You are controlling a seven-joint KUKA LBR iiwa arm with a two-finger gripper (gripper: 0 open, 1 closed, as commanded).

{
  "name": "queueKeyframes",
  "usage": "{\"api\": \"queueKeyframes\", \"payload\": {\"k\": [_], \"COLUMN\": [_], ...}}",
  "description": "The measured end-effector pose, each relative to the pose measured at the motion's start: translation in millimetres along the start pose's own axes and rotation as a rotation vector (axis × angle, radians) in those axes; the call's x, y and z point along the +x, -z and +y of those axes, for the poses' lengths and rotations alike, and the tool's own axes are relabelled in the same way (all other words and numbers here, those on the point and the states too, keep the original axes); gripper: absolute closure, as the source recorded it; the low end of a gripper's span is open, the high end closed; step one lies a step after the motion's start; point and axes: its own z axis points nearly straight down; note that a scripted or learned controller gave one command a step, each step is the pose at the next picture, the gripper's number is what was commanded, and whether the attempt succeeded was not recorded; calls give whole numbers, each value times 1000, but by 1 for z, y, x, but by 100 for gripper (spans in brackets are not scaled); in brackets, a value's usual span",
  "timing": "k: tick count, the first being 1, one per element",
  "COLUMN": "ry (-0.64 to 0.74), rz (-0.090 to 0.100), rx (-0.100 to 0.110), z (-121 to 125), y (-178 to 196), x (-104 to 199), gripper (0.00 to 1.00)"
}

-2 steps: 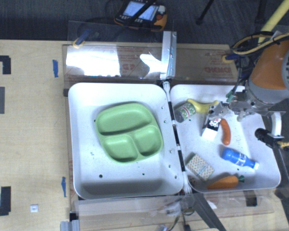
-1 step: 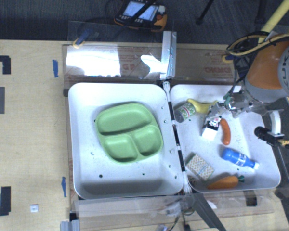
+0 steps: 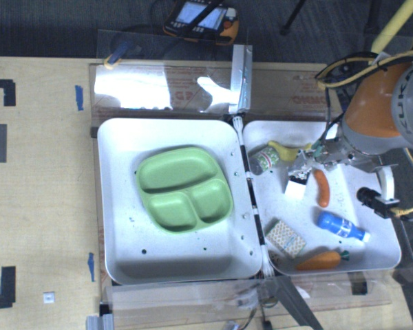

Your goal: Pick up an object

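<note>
My gripper (image 3: 301,172) hangs low over the back middle of the right bin (image 3: 378,249), coming in from the arm at the right. Just left of it lie a green-and-white can (image 3: 264,160) on its side and a yellow banana-like piece (image 3: 283,150). A red-orange sausage (image 3: 322,188) lies just right of the gripper. Nearer the front are a blue bottle (image 3: 342,227), a patterned flat block (image 3: 286,238) and an orange carrot (image 3: 318,260).
The left bin (image 3: 117,184) holds a green divided plate (image 3: 184,188). A metal divider rail (image 3: 251,198) runs between the two bins. A clear panel (image 3: 165,84) and an upright metal bracket (image 3: 241,78) stand behind the bins. Cables hang by the arm at the right.
</note>
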Motion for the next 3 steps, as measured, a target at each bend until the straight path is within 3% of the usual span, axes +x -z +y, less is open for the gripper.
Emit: {"api": "queueKeyframes", "payload": {"k": [1,2,3], "ry": [171,215,214], "rz": [1,21,19], "rx": [0,51,48], "z": [-5,-93,-92], "y": [-5,131,141], "x": [-6,4,3], "gripper": [0,0,100]}}
